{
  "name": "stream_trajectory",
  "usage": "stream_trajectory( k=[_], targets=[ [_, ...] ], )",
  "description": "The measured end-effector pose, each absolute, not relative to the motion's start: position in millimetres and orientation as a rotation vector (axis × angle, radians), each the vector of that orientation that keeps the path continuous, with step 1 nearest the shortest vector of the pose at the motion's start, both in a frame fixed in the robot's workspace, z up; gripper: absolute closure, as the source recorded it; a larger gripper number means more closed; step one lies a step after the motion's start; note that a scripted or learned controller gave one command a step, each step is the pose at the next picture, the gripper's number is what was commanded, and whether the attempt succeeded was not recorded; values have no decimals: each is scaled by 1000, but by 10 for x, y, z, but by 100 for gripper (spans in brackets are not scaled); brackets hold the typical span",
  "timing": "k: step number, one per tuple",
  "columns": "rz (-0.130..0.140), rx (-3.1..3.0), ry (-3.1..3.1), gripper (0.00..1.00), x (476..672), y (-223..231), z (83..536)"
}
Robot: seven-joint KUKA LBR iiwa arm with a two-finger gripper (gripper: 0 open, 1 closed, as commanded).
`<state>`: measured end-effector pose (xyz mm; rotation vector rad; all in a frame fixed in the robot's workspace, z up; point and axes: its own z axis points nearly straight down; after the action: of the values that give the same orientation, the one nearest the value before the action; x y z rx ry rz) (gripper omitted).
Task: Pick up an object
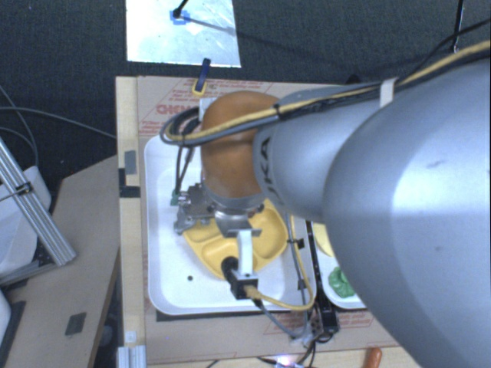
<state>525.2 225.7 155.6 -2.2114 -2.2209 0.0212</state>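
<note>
two shallow white bins sit side by side on a sheet of cardboard (153, 107) printed in red. we see the left bin (165, 286) nearly whole. it holds a yellow dish-like object (205, 253), which lies on the bin floor from about the middle toward the right wall, with shallow hollows moulded into its upper face. a tiny dark speck (189, 277) lies on the white floor just beside the yellow object's lower left edge.

the right bin (327, 267) is mostly covered by the grey arm (383, 190), which reaches in from the right. along the strip we can see, a pale yellow thing (322, 241) lies close to the bin's left wall, and a green thing (341, 283) lies just below it, nearer the front rim. both are too cut off for us to name.

the gripper (226, 219) hangs under the orange band (230, 140), over the left bin and directly above the upper part of the yellow object. the wrist hides its tip, so we cannot tell whether it is apart, together or clamped on anything, nor whether it touches the yellow object.
</note>
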Motion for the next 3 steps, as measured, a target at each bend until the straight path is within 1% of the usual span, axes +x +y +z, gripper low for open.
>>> stream_trajectory(
  k=[1, 2, 3],
  targets=[
    [-2, -2220, -2222, 100, 5296, 2248, 1757],
    [-27, -2215, -2232, 100, 4867, 2365, 3340],
    [-6, -2215, -2228, 100, 4874, 2348, 3349]
  ],
)
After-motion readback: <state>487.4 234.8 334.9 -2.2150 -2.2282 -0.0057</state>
